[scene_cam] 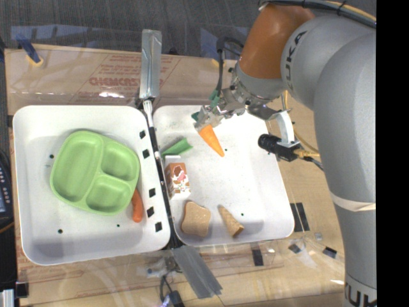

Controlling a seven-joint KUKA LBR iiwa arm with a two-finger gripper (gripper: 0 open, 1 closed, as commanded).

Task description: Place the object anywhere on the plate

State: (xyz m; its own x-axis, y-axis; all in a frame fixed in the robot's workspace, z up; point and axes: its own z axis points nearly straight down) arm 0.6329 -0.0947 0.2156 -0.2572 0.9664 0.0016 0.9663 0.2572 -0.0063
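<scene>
the toy carrot (212,139) hangs over the upper part of the right bin (268,190), its broad end up against the gripper (208,118) and its tip pointing down and to the right. it appears raised off the bin floor, though the slanted view does not settle this. the broad end sits between the fingers, so the jaws look closed on it, pinching the carrot at its top.

as a judgement, the pick is done and the transfer is not: the carrot is still over the right bin, well apart from the green divided plate (94,170), which lies in the left bin (32,235). what remains is to carry it across the divider between the bins and release it on the plate.

a second small carrot (137,206) lies in the left bin, touching or just beside the plate's lower right rim, not on it. in the right bin lie a green strip (176,148), a small printed packet (178,178), a bread slice (196,219) and a cone (231,221), all below the gripper.
</scene>
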